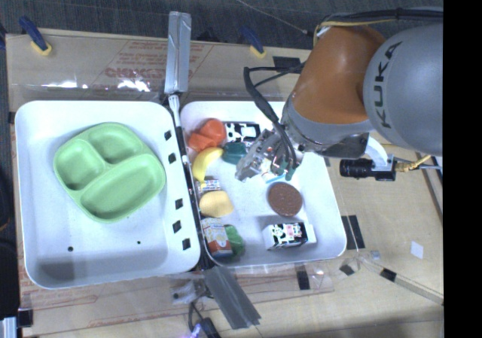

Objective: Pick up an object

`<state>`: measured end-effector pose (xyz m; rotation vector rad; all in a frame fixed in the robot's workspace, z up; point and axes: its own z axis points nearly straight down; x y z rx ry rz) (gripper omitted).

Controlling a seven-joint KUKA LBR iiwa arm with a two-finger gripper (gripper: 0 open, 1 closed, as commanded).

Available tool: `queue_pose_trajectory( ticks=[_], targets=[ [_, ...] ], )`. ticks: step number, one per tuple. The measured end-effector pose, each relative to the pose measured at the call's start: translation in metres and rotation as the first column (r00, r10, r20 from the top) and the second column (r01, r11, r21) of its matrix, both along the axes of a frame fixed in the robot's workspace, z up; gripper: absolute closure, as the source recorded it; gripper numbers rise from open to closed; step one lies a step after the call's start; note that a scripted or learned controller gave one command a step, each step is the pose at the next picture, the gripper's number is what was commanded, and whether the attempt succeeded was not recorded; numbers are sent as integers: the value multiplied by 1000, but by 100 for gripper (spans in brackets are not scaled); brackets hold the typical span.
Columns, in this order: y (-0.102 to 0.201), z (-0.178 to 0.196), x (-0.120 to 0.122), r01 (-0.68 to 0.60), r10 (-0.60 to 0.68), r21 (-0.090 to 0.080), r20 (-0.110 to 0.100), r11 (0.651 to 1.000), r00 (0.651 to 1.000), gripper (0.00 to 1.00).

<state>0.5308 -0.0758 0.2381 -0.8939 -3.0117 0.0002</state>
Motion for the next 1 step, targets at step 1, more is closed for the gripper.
queue_pose_trajectory(
  ticks=[1],
  targets=[
    [100, -18, 2, 135, -135, 1, -4, 991, 991, 100]
  ],
)
